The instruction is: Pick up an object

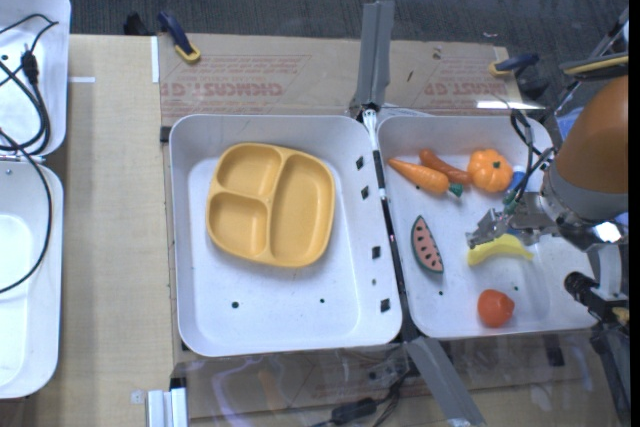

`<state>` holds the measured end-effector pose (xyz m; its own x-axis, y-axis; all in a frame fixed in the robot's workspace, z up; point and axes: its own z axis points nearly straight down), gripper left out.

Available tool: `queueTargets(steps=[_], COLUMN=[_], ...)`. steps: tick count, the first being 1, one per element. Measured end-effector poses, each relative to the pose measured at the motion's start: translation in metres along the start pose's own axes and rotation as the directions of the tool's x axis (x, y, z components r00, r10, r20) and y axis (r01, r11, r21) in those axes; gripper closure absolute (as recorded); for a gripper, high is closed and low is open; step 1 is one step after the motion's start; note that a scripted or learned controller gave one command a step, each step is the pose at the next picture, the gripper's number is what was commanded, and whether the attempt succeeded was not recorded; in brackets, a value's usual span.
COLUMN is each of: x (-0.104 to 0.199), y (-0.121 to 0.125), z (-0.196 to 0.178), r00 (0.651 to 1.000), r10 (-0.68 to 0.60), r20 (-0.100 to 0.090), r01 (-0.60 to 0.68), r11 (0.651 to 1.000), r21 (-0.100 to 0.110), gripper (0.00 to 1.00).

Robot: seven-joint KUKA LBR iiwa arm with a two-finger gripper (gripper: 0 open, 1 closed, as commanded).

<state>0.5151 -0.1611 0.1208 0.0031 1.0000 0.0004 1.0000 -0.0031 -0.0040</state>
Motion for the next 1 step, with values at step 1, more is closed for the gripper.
queueTargets(steps=[1], x=[0.0193], y=[-0.0186], z=[0.0301], r00=[1.000], r10=[0.001], r20=[0.000], r01=[-0.001], r11=[1.000], r21=[-0.001], gripper=[0.00])
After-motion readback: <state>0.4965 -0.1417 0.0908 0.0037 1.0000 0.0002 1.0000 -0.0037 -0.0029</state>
